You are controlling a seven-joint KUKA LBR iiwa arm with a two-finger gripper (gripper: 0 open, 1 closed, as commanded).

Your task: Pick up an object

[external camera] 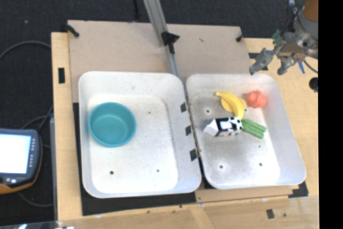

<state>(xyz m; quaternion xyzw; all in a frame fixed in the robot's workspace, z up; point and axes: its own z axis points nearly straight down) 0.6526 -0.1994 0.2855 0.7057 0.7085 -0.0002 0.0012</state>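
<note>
- Nearest the camera: the front edge of the wooden surface point(134, 217), which carries two shallow white bins side by side.
- Left bin point(161, 169): contains one teal bowl point(112, 124), upright, in the left half of the bin, well apart from the dividing edge.
- Right bin point(268, 174): contains four objects clustered in its upper middle area.
- Yellow banana point(231, 103): lies at a slant, just beside the red-orange object point(256, 98) on its right; whether the two touch cannot be determined.
- Black-and-white carton point(224, 126), cow-patterned: lies on its side directly below the banana and appears to touch it.
- Green elongated object point(253, 128): lies just right of the carton, touching or nearly touching its end.
- Arm point(311, 2): enters from the right, above the far right corner of the right bin.
- Tool point(272, 61): positioned over the surface at the bin's far right rim, well apart from the object cluster. Its two fingers point(259, 61) are spread apart, with nothing between them.
- Handheld screen unit point(16, 158): sits off the left side of the surface, lit.
- Metal mast point(153, 2): rises from behind the bins at centre.
- Brown board point(118, 51): lies flat behind both bins.
</note>
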